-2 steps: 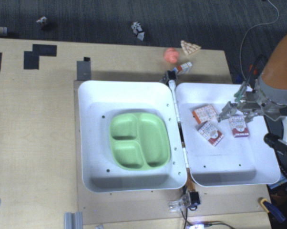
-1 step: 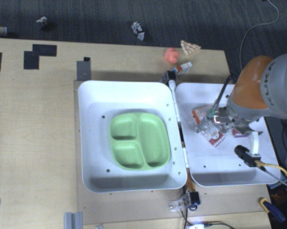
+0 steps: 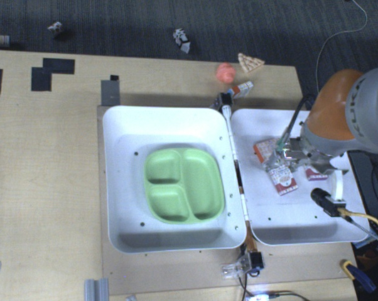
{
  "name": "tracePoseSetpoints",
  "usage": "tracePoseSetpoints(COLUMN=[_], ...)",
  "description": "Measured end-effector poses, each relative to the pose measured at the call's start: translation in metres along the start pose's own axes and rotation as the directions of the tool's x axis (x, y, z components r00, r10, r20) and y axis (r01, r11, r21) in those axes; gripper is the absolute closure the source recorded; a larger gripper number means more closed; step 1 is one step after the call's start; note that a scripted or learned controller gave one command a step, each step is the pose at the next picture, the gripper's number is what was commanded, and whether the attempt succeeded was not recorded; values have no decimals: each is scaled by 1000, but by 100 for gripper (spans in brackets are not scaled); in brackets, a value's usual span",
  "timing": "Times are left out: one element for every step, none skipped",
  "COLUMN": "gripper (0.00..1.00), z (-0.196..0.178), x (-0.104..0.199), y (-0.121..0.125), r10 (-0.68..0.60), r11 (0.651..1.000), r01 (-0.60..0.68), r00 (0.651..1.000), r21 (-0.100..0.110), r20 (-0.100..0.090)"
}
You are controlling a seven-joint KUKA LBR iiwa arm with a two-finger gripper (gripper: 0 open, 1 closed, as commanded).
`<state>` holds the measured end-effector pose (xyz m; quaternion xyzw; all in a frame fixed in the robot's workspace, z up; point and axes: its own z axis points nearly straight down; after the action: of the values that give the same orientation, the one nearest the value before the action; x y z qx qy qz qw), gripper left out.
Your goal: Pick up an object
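One gripper (image 3: pixel 288 158) hangs low in the right bin (image 3: pixel 264 221), among small red-and-white packets (image 3: pixel 282 179); you cannot tell how it is set, nor whether it has anything. A second packet (image 3: pixel 263 150) lies just left of it, a third (image 3: pixel 316 175) to its right. The left bin (image 3: pixel 123 137) bears a green tray (image 3: pixel 183 184). You are likely at the reach-and-grasp step; next, judge the grip on one packet before you lift it straight up.

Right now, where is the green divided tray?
In the camera view, the green divided tray lies in the middle of the left white bin, across the divider from the right bin, where the gripper is.
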<state>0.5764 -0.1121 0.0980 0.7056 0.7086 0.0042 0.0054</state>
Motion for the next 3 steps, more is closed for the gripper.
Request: tracePoseSetpoints(gripper=[100,100,100], z=[-88,-109,-120], x=[72,106,106], y=[-63,-87,-86], r10=[0,0,-3], r11=[1000,1000,1000], r01=[0,0,3], r00=[1000,1000,1000], r21=[10,12,9], r20=[-3,-3,-4])
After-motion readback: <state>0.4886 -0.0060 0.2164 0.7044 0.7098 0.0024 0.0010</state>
